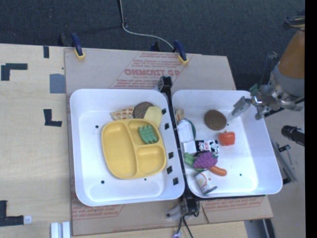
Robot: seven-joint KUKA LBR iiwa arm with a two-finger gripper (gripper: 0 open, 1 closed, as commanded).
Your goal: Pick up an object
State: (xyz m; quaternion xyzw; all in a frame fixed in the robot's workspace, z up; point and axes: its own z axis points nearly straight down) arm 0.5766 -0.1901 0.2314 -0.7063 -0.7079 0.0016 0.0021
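Brown cardboard (148, 73) printed "CHEMCAST GP" in red lies under two white bins; the left bin (81, 133) holds one yellow divided tray (126, 155) with one green toy (147, 134); the right bin (257, 152) holds one brown disc (215, 119), one red tomato (227, 138), one purple grape bunch (204, 159); the gripper (250, 108) hangs open, empty, right of the disc.

Bare floor right of brown disc (215, 119)

Red print reading roughly "CHEMCAST GP" on the cardboard sheet (148, 73) under the bins, mirrored and partly illegible, small carton (206, 146) markings too blurred to read
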